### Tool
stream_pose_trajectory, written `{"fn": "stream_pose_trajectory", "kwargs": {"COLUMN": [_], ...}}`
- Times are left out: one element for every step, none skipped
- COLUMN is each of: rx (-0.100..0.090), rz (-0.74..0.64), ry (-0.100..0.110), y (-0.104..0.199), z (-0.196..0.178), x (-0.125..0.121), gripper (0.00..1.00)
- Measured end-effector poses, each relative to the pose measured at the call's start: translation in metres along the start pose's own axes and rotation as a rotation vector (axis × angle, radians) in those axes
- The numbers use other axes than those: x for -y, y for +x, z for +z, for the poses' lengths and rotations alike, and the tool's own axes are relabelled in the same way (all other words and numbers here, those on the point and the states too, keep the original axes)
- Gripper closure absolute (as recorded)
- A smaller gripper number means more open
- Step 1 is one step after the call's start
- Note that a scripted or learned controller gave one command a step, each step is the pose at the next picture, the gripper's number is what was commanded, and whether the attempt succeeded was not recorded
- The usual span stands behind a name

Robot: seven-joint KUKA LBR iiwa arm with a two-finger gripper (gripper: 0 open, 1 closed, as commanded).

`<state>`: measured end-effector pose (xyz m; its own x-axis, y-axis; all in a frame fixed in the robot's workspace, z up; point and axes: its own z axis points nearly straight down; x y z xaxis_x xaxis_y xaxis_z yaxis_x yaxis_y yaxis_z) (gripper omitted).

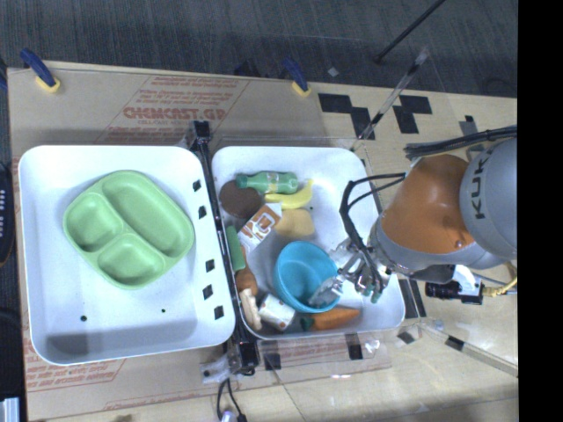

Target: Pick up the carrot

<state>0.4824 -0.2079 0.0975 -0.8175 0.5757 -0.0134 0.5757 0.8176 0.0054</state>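
The carrot (337,317) lies flat along the near wall of the right bin (264,158), at about five o'clock in that bin, its orange length running left to right. Just above it, at its eleven o'clock, a blue cup (303,273) tips on its side with its mouth facing the camera; a white block (275,311) sits to the carrot's nine o'clock.

The gripper (359,275) hovers at the carrot's one o'clock, just beside the cup's rim, below the arm's orange band (425,205); whether its jaws are spread or pressed together cannot be told, and nothing can be made out between them.

Farther off in the same bin, a green bottle (268,181) and a banana (295,197) rest toward twelve o'clock. The left bin (35,236) carries a green divided plate (128,226).

The step in hand looks like the approach: the carrot is not yet grasped. The next move would seem to call for shifting toward five o'clock, clearing the cup, and closing across the carrot's narrow width beside the wall.
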Motion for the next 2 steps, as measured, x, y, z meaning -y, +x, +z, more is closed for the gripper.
{"fn": "stream_pose_trajectory", "kwargs": {"rx": [0.004,-0.015], "rz": [-0.127,-0.011], "ry": [0.004,0.006], "y": [0.018,-0.007], "z": [-0.027,0.007], "x": [-0.022,-0.091], "gripper": [0.00,0.00]}}
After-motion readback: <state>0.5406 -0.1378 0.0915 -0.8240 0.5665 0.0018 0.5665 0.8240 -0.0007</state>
